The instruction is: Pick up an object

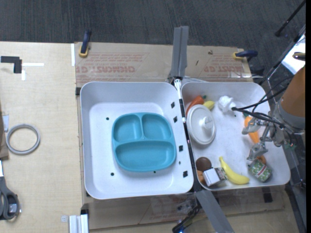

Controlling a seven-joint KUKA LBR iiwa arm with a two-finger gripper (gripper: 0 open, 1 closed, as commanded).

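Plainly the likeliest failure is a pinch that lands between things rather than on one, because the metal two-finger gripper (257,152) hangs low at the right side of the right-hand shallow white bin (221,85), in a tight cluster: a small orange carrot-like piece (251,130) just above it and a green-and-red crumpled packet (260,171) just below, close enough that I cannot tell whether the fingertips touch the packet. How far the claw is spread I cannot tell either, and nothing shows between its fingers, so no object counts as held. A descent here could nudge the packet against the bin's right wall, which lies just beside it, or wedge a finger on that rim — there is little room on that side. Toward the middle of the bin the floor is barer, offering space to retreat or re-aim. Farther left lie a yellow plastic banana (232,172), a small grey-and-white box (212,177) touching a brown round lump (203,163), and a white round lidded dish (202,123) against the divider; these sit well apart from the arm. The left-hand white bin (95,144) carries a teal three-compartment plastic plate (144,141) with open floor around it — ample clearance there
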